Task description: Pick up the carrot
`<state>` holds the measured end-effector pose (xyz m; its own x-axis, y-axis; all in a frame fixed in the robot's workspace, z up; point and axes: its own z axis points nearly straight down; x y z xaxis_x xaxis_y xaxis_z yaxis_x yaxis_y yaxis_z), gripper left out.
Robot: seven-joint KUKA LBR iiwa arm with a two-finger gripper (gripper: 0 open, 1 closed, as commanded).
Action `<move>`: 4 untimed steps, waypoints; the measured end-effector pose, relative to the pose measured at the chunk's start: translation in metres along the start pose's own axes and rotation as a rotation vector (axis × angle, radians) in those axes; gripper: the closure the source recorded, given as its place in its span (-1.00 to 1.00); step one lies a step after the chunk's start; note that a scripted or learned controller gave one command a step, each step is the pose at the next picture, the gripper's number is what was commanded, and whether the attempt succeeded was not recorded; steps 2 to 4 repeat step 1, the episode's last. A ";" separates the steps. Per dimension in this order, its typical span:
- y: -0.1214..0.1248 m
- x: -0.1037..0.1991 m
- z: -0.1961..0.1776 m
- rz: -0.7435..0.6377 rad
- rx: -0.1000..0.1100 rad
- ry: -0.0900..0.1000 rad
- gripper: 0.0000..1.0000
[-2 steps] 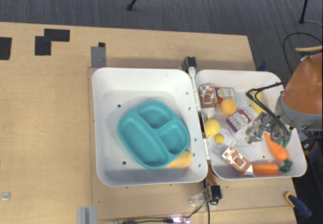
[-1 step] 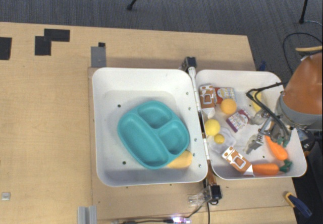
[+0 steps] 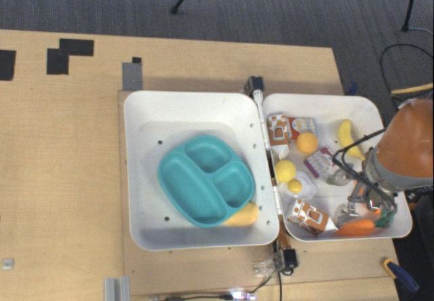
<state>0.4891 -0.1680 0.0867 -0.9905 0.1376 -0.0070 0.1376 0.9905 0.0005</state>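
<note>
The carrot (image 3: 357, 228), orange with a green top at its right end, lies along the front wall of the right bin (image 3: 324, 102). My gripper (image 3: 359, 207) hangs just above it, at the bin's front right corner. The arm's orange band and grey wrist cover the bin's right side. A small orange patch shows beside the gripper's metal parts, and I cannot make out whether it is part of the carrot.
The right bin also holds a banana (image 3: 346, 133), an orange ball (image 3: 307, 143), two yellow lemons (image 3: 285, 171), snack packets (image 3: 281, 129) and a purple packet (image 3: 317, 162). The left bin (image 3: 193, 106) holds a teal divided plate (image 3: 206, 179) with a yellow item (image 3: 243, 215) at its front edge.
</note>
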 end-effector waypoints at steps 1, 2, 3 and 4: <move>0.000 -0.003 -0.012 0.002 0.000 -0.008 1.00; 0.000 -0.003 -0.012 0.002 0.000 -0.008 1.00; 0.000 -0.003 -0.012 0.002 0.000 -0.008 1.00; 0.000 -0.003 -0.012 0.002 0.000 -0.008 1.00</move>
